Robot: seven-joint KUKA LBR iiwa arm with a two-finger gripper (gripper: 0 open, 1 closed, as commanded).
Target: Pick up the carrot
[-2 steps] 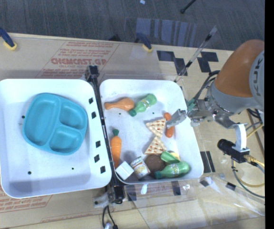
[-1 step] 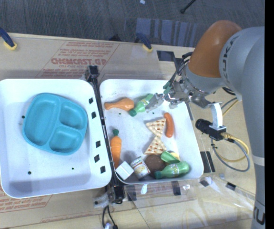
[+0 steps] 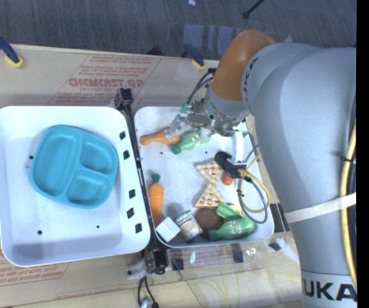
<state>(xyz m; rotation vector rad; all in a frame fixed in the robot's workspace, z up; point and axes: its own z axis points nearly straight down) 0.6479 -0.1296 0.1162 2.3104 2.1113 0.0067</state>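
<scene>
**Arm low over the far end of the right bin, carrot by the near divider**

The grey arm [image 3: 306,140] reaches in from the right and covers much of the right bin's [image 3: 171,115] right side. Its orange band [image 3: 239,59] sits above the wrist, and the gripper [image 3: 194,122] is down over the far part of that bin. The wrist and cables hide the fingertips, so I cannot tell how they are set or whether anything is between them.

The carrot [image 3: 156,196] lies in the right bin against its left wall, just beside the black divider [image 3: 131,165] between the two bins. Its green top points toward the far end and its orange body runs toward the near end. It is well apart from the gripper.

Just under the gripper lie an orange drumstick-like toy [image 3: 155,137] and a green piece [image 3: 188,144], close together. Further toward the near edge are two tan, cracker-like triangles [image 3: 208,183]. In the near corner sit a small white box [image 3: 167,228], a small cup [image 3: 187,223], a brown round thing [image 3: 206,219] and a green bottle [image 3: 232,228], crowded together.

The left bin [image 3: 17,236] holds a blue divided plate [image 3: 74,165] with three compartments. Both bins rest on a cardboard sheet [image 3: 101,76] with red print.
</scene>
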